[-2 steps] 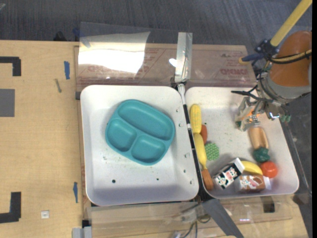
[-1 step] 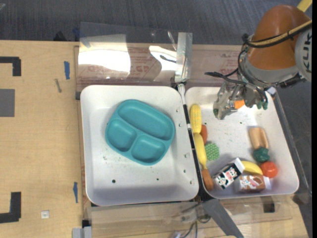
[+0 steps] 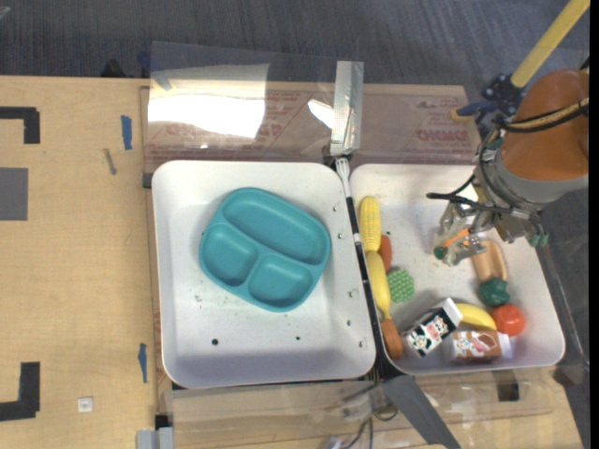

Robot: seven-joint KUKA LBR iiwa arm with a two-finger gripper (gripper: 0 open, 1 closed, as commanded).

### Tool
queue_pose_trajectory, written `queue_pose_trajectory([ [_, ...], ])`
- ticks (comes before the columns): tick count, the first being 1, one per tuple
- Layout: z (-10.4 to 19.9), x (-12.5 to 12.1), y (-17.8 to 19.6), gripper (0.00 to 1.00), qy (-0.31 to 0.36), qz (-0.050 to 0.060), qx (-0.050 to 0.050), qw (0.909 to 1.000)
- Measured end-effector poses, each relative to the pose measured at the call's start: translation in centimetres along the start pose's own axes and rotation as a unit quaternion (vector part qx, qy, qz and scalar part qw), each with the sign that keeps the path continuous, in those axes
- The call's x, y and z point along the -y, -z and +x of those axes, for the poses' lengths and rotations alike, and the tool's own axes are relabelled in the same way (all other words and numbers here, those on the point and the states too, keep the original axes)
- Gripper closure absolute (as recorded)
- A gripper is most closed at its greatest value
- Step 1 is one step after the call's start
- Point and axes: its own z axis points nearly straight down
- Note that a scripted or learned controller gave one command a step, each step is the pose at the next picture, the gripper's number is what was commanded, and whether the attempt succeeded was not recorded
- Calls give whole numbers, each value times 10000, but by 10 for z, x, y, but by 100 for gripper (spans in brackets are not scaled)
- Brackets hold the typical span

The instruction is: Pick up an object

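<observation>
Stage: early; nothing lifted clear, grasp itself not yet confirmed.
Arm (image 3: 552,129): reaching in over the right bin's (image 3: 552,344) far right corner, orange band above the wrist.
Gripper (image 3: 465,235): low over the right bin, near its right wall, just above a brownish sausage-like piece (image 3: 488,262).
Claw state: cannot tell; tips lost in cables and clutter.
Likely target: the brownish piece, lying on the bin floor by the right wall, just beneath the gripper.
Other candidates: corn (image 3: 370,223) and banana (image 3: 379,283) along the right bin's left wall; green ball (image 3: 401,285) beside them; carton (image 3: 432,329), bottle (image 3: 479,346) and tomato (image 3: 510,320) toward the near edge.
Left bin (image 3: 178,344): teal tray (image 3: 266,248) in the middle, well apart from the gripper.
Left to do: close on one item, raise it off the bin floor.
</observation>
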Motion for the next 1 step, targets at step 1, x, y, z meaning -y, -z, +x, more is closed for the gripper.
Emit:
queue_pose_trajectory([
  [1,-35,-87,87,100,-160,1,80,9998],
])
